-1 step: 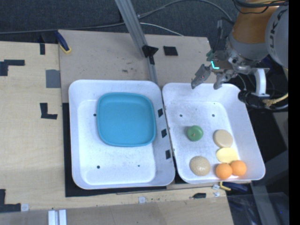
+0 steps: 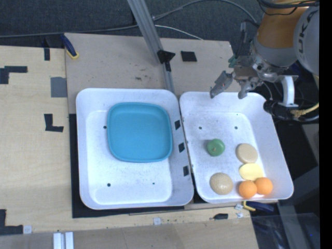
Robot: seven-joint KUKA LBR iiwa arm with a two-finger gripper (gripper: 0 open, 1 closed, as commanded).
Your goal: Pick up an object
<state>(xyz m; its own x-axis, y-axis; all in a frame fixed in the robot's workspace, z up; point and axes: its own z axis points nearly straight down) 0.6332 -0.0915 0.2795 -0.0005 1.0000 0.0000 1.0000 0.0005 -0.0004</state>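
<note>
My gripper hangs open over the far rim of the right bin, with nothing between its two fingers. Well below it in that bin lie a small green round object, a tan oval piece, a pale yellow piece, a beige round piece and two orange balls. All of these rest on the bin floor near its front right corner, apart from the gripper.
The left bin holds a blue square plate. A slanted metal pole rises behind the bins. Cables trail at the arm's right side.
</note>
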